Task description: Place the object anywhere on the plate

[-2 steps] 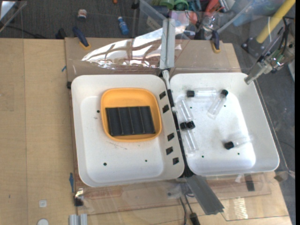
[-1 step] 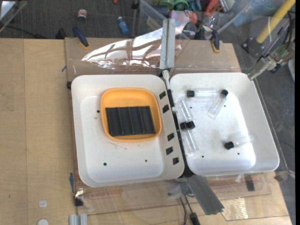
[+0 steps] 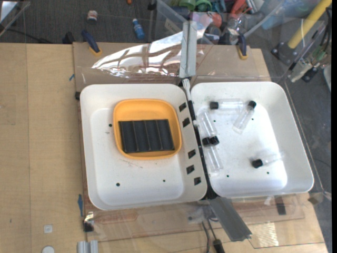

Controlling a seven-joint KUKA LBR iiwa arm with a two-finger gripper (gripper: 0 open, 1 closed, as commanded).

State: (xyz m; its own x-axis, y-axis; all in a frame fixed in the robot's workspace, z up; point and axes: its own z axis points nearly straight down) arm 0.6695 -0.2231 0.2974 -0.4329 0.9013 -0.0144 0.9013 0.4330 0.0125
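Clutter tub [image 3: 221,1] sits behind counter [image 3: 37,141], well apart from bins. 1 orange plate [image 3: 147,108] w/ dark ridged block [image 3: 146,136] in left bin [image 3: 100,178]; approx 5 clear black-capped vials [image 3: 209,132] loose in right bin [image 3: 295,157]

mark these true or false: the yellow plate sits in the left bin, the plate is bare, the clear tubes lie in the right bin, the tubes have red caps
1. The yellow plate sits in the left bin. True.
2. The plate is bare. False: a black ridged block lies on it.
3. The clear tubes lie in the right bin. True.
4. The tubes have red caps. False: the caps are black.
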